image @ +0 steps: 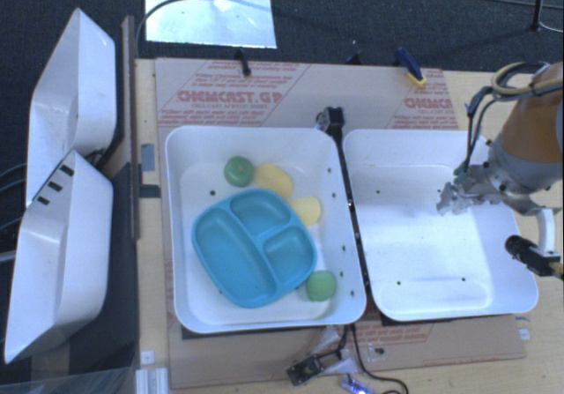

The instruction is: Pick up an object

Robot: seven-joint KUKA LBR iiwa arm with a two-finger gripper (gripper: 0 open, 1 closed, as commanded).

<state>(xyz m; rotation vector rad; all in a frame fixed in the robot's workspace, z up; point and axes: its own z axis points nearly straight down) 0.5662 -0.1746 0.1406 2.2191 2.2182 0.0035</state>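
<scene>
The gripper (451, 199) hangs over the right bin (423, 295) near its right edge; how far its fingers stand apart cannot be told. The blue tray (251, 247) lies in the left bin (189, 207), along with green and yellow pieces.

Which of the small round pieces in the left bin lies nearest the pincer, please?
The pale yellow round piece right of the blue tray; the others lie farther left or lower.

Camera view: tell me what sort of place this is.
Probably a robot lab test bench: two white bins, left bin and right bin, on a protective board, loose cables, and the arm's tool.
</scene>
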